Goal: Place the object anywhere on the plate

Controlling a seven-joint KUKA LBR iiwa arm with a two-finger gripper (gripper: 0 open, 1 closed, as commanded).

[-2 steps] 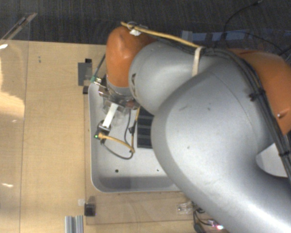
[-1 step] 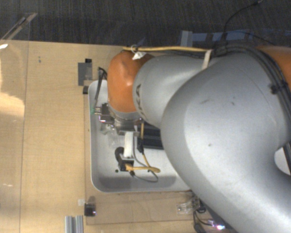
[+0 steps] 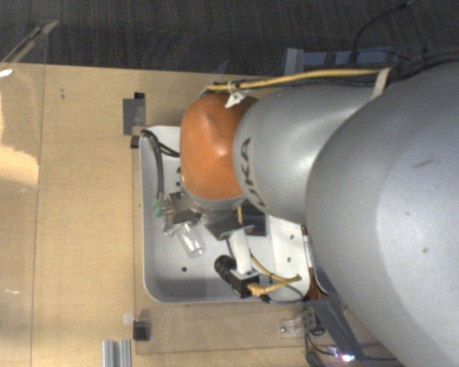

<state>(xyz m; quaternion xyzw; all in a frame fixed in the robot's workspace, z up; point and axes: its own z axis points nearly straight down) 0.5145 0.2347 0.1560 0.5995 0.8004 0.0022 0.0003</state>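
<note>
Gripper [image 3: 176, 214] down inside white bin [image 3: 154, 281], toward its 9 o'clock wall. Open or closed: can't tell from this angle. Small clear object [image 3: 190, 240] at gripper's 5 o'clock, touching or just beside it; can't tell if gripped or lying on bin floor. Orange band [image 3: 206, 155] at gripper's 12 o'clock, grey arm [image 3: 306, 167] running off toward 3 o'clock and covering bin's 3 o'clock side. Bare wood tabletop [image 3: 76, 228] out at 9 o'clock. Black clamp [image 3: 138, 109] at bin's 11 o'clock corner, second clamp [image 3: 141, 329] at 7 o'clock.
</note>
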